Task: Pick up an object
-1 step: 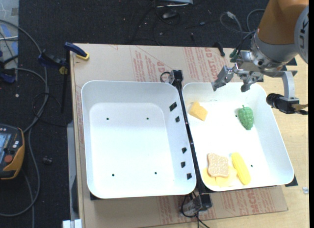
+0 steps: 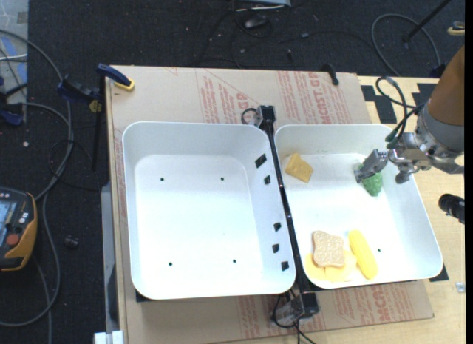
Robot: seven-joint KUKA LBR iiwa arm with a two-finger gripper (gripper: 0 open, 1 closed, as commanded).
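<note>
- Two white bins on the bench: left bin (image 2: 148, 146), right bin (image 2: 421, 224). All places below are relative to the right bin.
- Count in the right bin: four things. One green object (image 2: 373, 184), one yellow wedge (image 2: 298, 168), one toast slice (image 2: 329, 249), one yellow corn cob (image 2: 361, 253).
- Green object: small, lumpy, bright green, near the bin's far right side, partly under the gripper.
- Gripper (image 2: 388, 166) hangs over that same far right part, arm coming in across the right rim.
- Fingers look spread; the left fingertip is at or touching the green object. It's not visibly between the fingers, so no hold confirmed.
- Wedge: far left part of the bin, by the divider.
- Toast and corn: near edge, side by side, toast overlapping a pale yellow flat piece (image 2: 325, 270).
</note>
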